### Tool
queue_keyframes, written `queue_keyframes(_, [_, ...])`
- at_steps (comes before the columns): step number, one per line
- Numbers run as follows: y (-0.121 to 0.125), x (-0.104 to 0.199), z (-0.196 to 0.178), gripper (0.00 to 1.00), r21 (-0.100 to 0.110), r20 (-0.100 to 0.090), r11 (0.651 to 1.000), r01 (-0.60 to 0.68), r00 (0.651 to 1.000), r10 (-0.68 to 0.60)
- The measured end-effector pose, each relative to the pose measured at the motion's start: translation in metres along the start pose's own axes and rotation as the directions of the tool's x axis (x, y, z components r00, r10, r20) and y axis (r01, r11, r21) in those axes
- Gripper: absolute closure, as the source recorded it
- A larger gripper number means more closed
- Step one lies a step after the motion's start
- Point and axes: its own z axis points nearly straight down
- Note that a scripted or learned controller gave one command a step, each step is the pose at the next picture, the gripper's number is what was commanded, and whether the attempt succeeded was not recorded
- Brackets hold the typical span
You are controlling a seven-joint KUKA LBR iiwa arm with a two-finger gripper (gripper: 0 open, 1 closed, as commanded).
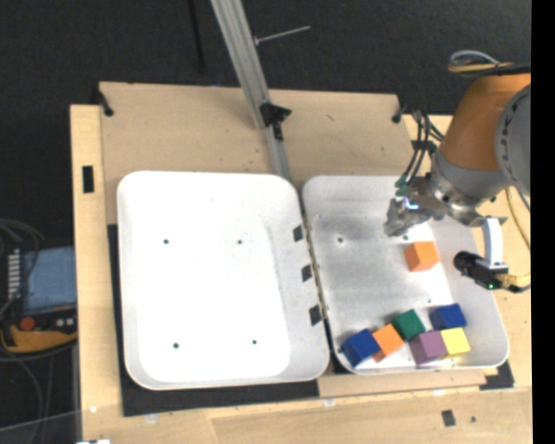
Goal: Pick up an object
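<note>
In the right bin point(351, 248), an orange block point(422, 255) lies by itself toward the right side. Along the bin's front edge sits a cluster of blocks: blue point(360, 346), orange point(388, 339), green point(408, 325), purple point(429, 346), yellow point(456, 341) and another blue point(448, 317). My gripper point(402, 218) hangs over the right bin, just up and left of the lone orange block. No block shows between its tips.
The left bin point(213, 276) lies beside the right one. A slanted metal post point(245, 58) rises from the bench behind the bins. Cables and a blue box point(46, 280) sit off the bench at the left.
</note>
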Motion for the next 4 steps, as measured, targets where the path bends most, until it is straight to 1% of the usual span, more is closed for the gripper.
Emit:
queue_keyframes(1, [0.003, 0.005, -0.046, 1.00, 0.001, -0.001, 1.000, 0.011, 1.000, -0.011])
queue_keyframes(2, [0.005, 0.003, -0.101, 1.00, -0.001, 0.000, 1.000, 0.013, 1.000, -0.013])
queue_keyframes(3, [0.013, 0.057, -0.086, 1.00, 0.007, -0.002, 1.000, 0.014, 1.000, -0.014])
queue_keyframes(4, [0.019, 0.105, -0.091, 1.00, 0.005, -0.002, 1.000, 0.015, 1.000, -0.015])
